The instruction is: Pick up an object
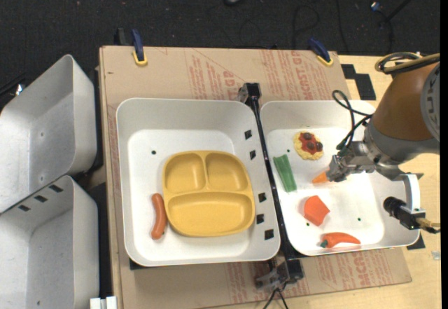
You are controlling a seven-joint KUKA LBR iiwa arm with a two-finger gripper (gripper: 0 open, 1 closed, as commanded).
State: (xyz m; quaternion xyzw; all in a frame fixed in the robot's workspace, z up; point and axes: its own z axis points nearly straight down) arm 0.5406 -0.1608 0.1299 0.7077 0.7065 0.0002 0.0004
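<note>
The right bin [364,227] holds several toy foods. A green strip [285,172] lies near its left wall and a small round tart with red topping [309,145] sits at the back. An orange-red block [316,210] rests in the middle, and an orange chili-shaped piece [339,238] lies at the front. A small orange wedge [320,178] lies mid-bin. My gripper [339,168] is down in this bin, its tip just right of the wedge and close to it; whether it touches is unclear.
The left bin [133,125] carries a yellow divided plate [208,193] and a sausage [158,216] beside it at the front left. The arm's orange band [406,101] hangs over the right bin's back right corner. A black divider [264,160] runs between the bins.
</note>
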